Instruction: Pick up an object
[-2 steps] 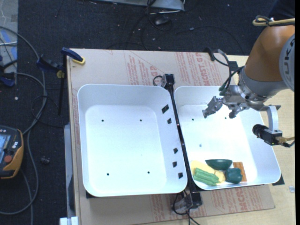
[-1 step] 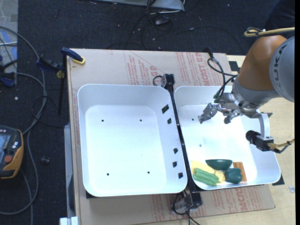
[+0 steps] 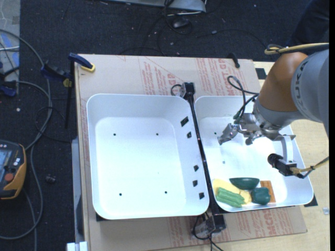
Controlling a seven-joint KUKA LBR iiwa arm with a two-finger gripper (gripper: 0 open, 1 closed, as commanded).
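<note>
Gripper point(image 3: 235, 133) over right bin point(image 3: 209, 109), can't tell its state, nothing seen in it. Objects at bin's 6 o'clock: green ridged piece point(image 3: 229, 197), dark green bowl point(image 3: 244, 182), teal lump point(image 3: 260, 195). Red cardboard print unreadable.

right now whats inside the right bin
In the right bin a cluster lies at its near edge: a dark green bowl-like piece, a ridged green piece, a teal piece, on yellow and orange items they partly cover. The gripper hangs above.
</note>
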